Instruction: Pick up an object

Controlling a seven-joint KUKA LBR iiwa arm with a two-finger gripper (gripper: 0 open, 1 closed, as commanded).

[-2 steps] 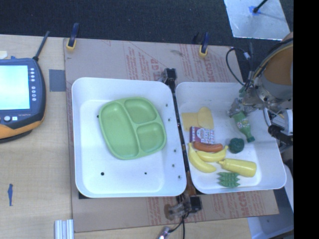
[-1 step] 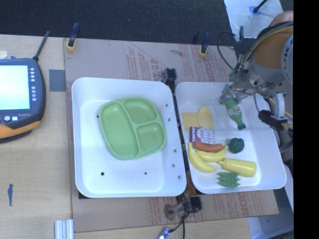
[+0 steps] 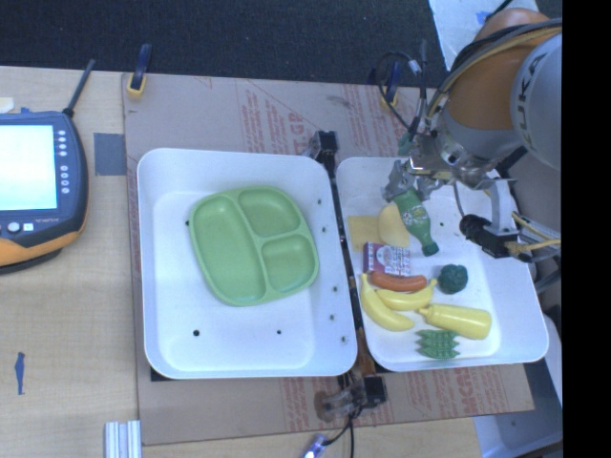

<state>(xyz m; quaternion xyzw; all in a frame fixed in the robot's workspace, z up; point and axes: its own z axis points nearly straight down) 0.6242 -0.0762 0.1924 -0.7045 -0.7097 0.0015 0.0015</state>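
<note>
The bench point(image 3: 229, 113) carries 2 shallow white bins side by side on a brown cardboard sheet. The left bin point(image 3: 172, 342) holds 1 pale green plate point(image 3: 253, 246), rounded and smooth, moulded into 3 compartments and lying near the bin's centre.

The right bin point(image 3: 520, 346) holds a cluster of glossy plastic toy foods. A green bottle point(image 3: 416, 219) with a red-and-white label lies tilted near the bin's far edge, touching a pale yellow pear-shaped piece point(image 3: 392, 227). A flat yellow square point(image 3: 361, 231) sits at the bin's left edge. Toward the near edge lie a small purple-and-white packet point(image 3: 385, 257), a red sausage point(image 3: 397, 281), 2 curved yellow bananas point(image 3: 393, 305), a knobbly dark green broccoli floret point(image 3: 452, 278), a smooth yellow cylinder point(image 3: 460, 320) and a ridged green piece point(image 3: 438, 343).

The grey metal gripper point(image 3: 409, 177) stands over the bottle's upper end at the right bin's far edge. Whether it is released or clenched cannot be told.

A grey handheld pendant point(image 3: 33, 184) with a screen rests on the bench's left edge.
</note>
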